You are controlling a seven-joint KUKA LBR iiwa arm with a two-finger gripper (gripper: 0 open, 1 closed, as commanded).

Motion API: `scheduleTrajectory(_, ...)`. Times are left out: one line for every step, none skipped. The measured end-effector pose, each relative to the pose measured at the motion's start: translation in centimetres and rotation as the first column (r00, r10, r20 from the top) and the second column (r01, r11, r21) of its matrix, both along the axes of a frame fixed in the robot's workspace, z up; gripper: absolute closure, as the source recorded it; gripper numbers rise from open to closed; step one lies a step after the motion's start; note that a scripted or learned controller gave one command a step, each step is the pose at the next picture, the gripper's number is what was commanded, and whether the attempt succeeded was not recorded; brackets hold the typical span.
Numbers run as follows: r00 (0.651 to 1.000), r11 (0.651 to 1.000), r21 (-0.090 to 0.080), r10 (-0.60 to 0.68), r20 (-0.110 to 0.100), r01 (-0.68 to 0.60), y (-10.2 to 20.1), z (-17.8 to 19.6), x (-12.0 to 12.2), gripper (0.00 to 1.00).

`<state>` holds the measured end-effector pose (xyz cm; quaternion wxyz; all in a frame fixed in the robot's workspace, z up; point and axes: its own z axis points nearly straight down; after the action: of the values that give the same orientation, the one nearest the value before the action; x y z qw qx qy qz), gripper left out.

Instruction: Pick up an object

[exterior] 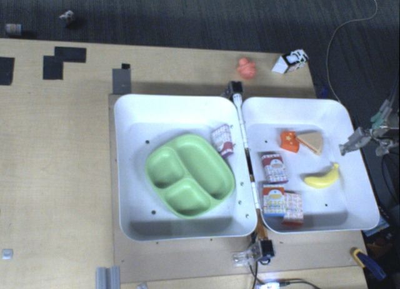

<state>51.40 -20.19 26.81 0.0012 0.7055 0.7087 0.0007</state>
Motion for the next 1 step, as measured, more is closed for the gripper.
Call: scheduleTrajectory(1.0,1.0,0.002,-0.003,-0.004,0.003,0.3,-16.06,-2.81,0.0)
